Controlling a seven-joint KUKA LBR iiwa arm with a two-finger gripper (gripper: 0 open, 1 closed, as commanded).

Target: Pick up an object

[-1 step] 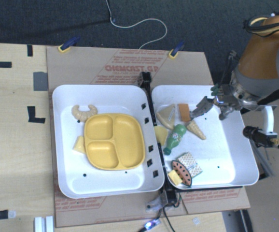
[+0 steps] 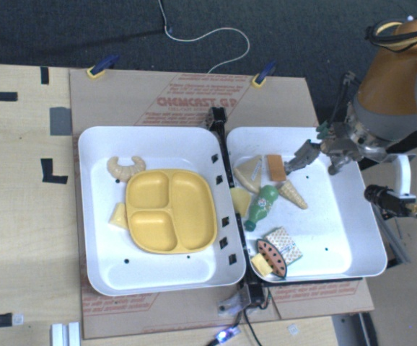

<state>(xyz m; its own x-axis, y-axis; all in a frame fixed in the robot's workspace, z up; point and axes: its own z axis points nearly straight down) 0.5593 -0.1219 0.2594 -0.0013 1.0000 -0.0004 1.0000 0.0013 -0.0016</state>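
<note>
Toys lie clustered on the left side of the right bin (image 2: 353, 215), and the gripper (image 2: 315, 157) hangs over that bin's upper middle, its two dark fingers spread apart with nothing between them. One finger (image 2: 299, 158) points down-left toward an orange block (image 2: 275, 167), stopping just beside its right edge; the other finger (image 2: 336, 162) sits further right over bare white floor. Below the block lies a tan ice-cream cone (image 2: 293, 193), ridged and tapering to a point at lower right. Left of the block rests a pale wedge (image 2: 249, 173), smooth like cheese. A green bottle (image 2: 260, 206) lies tilted beneath the wedge, glossy plastic with a narrow neck. Near the bin's lower edge sit a checked packet (image 2: 283, 244) and a dark red slice with speckles (image 2: 272, 256). The left bin (image 2: 97, 193) holds a yellow divided plate (image 2: 171, 210) with rounded corners and three compartments, and a beige curved piece (image 2: 125, 166) just above it.
</note>
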